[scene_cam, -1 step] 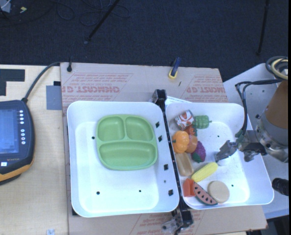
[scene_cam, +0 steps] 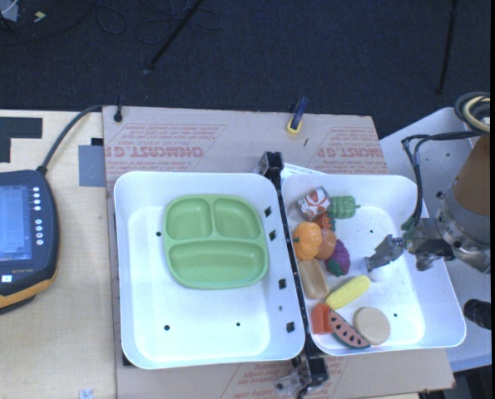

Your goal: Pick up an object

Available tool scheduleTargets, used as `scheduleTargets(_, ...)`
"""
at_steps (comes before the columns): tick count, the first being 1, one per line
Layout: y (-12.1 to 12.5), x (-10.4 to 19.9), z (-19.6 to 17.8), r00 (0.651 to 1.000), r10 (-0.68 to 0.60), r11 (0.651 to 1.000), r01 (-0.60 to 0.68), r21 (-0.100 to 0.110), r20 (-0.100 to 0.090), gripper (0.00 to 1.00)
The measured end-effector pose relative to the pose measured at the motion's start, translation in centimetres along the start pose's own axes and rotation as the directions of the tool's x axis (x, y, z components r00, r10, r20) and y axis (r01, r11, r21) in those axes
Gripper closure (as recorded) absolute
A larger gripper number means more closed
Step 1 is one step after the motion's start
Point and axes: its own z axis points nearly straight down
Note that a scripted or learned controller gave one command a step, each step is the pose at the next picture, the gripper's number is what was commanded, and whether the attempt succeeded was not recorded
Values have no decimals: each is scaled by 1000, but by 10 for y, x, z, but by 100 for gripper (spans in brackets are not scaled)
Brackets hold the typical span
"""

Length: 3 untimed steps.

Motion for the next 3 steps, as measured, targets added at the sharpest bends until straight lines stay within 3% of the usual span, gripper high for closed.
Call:
scheduleTargets(2, -11, 6, 125, 1000, -1, 1000, 1, 7, -2, 0)
scheduleTargets(3, -10, 7, 169, 1000, 0, 1000, 0, -3, 2, 0)
